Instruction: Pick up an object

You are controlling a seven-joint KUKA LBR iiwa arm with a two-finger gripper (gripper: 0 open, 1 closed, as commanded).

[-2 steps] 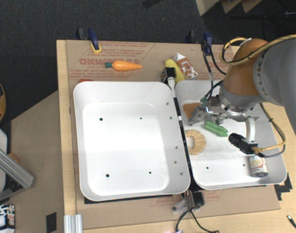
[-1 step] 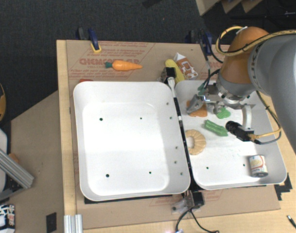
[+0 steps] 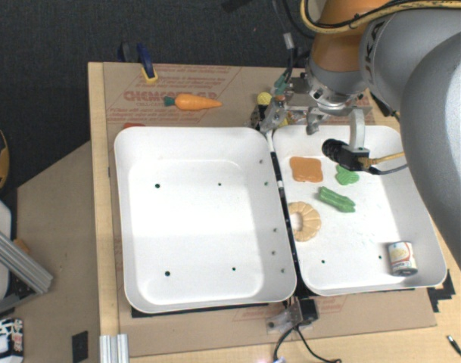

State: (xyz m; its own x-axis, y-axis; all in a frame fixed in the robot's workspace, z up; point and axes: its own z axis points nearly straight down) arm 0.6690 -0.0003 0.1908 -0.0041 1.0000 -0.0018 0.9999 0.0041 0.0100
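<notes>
You see the gripper (image 3: 285, 116) at the far rim of the right bin (image 3: 423, 272); jaw state cannot be told. Nothing is lifted yet: orange slab (image 3: 306, 169), green pod (image 3: 336, 199), pastry ring (image 3: 304, 220) and can (image 3: 401, 258) lie in that bin. The pick remains.

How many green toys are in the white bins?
2, both in the right bin: a small green piece beside the orange slice, a longer green pod just below. The arm may hide more.

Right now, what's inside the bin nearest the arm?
An orange slice, a green pod, a green lump, a pastry and a can. The arm hides the bin's far corner.
</notes>
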